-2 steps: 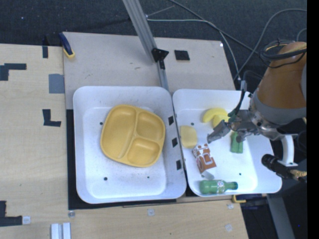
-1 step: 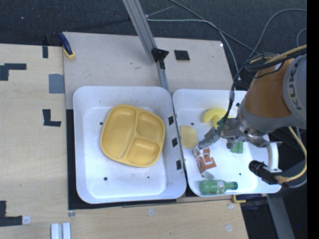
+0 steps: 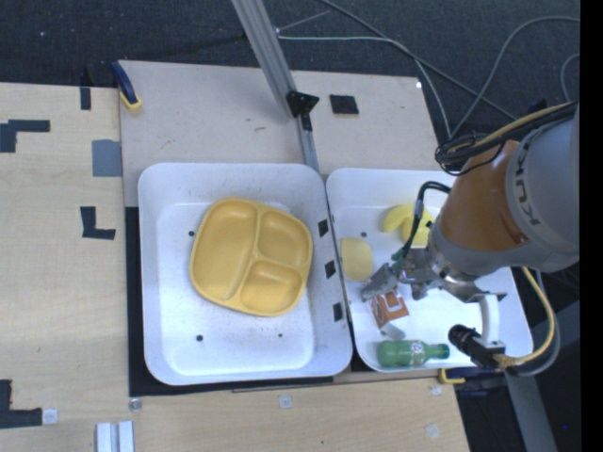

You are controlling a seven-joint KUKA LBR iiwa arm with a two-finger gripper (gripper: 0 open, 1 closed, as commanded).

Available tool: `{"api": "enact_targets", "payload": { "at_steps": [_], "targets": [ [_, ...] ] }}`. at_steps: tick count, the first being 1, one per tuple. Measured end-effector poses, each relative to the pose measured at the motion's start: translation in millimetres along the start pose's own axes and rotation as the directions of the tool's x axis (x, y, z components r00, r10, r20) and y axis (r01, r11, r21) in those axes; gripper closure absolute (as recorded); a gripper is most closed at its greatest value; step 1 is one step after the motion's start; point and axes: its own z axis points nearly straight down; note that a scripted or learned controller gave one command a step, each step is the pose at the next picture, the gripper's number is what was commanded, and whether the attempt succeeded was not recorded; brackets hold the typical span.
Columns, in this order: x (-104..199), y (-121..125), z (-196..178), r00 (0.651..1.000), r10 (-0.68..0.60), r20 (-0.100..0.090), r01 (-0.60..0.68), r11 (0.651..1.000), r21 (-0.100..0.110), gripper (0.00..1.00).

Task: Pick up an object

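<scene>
The right bin [image 3: 353, 182] holds several small items. A pale yellow round piece [image 3: 355, 256] lies by its left wall. A brighter yellow object [image 3: 403, 218] sits further back, partly under the arm. A small orange-brown packet [image 3: 389, 308] lies in the middle, and a green bottle [image 3: 412, 351] rests on its side along the front wall. My gripper [image 3: 394, 283] hangs low over the bin, just above the orange-brown packet and right of the pale yellow piece. The fingers show nothing clearly held between them.
The left bin [image 3: 155, 252] carries a yellow divided plate [image 3: 252, 255]. A grey metal pole [image 3: 271, 55] slants down to the wall between the bins. Cables run across the dark floor at the back. The arm's orange band [image 3: 476, 210] covers the right bin's right side.
</scene>
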Motion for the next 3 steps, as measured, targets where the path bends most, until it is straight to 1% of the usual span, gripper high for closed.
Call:
{"api": "enact_targets", "payload": {
  "at_steps": [1, 2, 3],
  "targets": [
    [-0.5, 0.4, 34.1, 1.000, 0.000, 0.002, 0.000, 1.000, -0.006, 0.00],
    [0.3, 1.4, 21.4, 1.000, -0.001, 0.001, 0.001, 1.000, -0.008, 1.00],
    [-5.5, -7.3, -30.7, 1.000, 0.000, 0.001, 0.000, 1.000, -0.007, 1.00]
  ]
}}
